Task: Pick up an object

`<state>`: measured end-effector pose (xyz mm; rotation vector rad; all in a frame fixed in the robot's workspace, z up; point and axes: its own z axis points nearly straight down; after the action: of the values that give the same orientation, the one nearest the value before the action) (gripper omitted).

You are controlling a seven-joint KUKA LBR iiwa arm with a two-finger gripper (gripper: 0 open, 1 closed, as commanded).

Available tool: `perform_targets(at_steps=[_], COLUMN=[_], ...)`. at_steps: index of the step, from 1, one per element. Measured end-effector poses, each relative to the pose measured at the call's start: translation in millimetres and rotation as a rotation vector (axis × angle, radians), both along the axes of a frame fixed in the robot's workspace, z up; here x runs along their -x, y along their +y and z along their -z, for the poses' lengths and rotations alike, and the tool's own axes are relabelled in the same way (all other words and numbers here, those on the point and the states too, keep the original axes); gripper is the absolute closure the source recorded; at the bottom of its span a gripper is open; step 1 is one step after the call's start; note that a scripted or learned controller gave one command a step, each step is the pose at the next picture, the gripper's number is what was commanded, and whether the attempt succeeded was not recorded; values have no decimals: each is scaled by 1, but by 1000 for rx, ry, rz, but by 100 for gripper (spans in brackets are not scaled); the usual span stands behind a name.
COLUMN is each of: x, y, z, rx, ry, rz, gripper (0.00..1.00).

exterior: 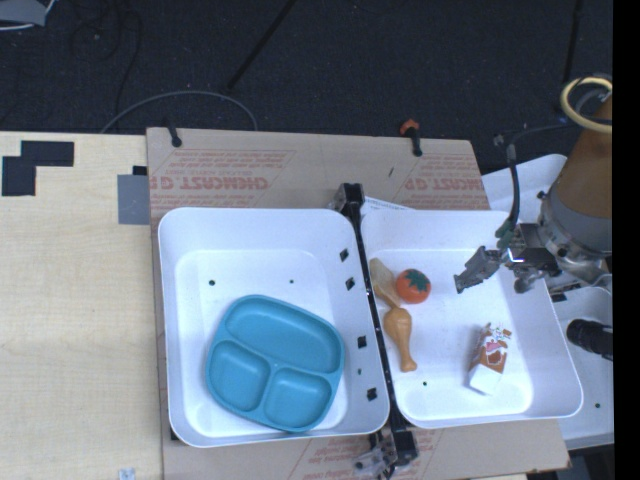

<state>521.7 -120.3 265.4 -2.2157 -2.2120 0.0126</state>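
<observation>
Blue tray (pixel 275 361) nearest; gripper (pixel 478 271), seemingly empty, above right bin (pixel 555 388).

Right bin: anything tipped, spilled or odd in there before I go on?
Nothing spilled. The small carton lies on its side in the right bin, apart from the tomato and drumstick. The blue tray sits askew in the left bin.

Robotics lab — white bins (pixel 260 233), cables (pixel 180 98), bench (pixel 70 298)
</observation>
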Motion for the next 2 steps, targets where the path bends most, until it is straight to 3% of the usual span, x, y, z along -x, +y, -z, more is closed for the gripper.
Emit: perform_targets(at_steps=[1,2], x=[-2,5], y=[0,-8], z=[-6,48], rx=[2,0], ry=[-12,-5], rz=[-2,-1], gripper=[0,0])
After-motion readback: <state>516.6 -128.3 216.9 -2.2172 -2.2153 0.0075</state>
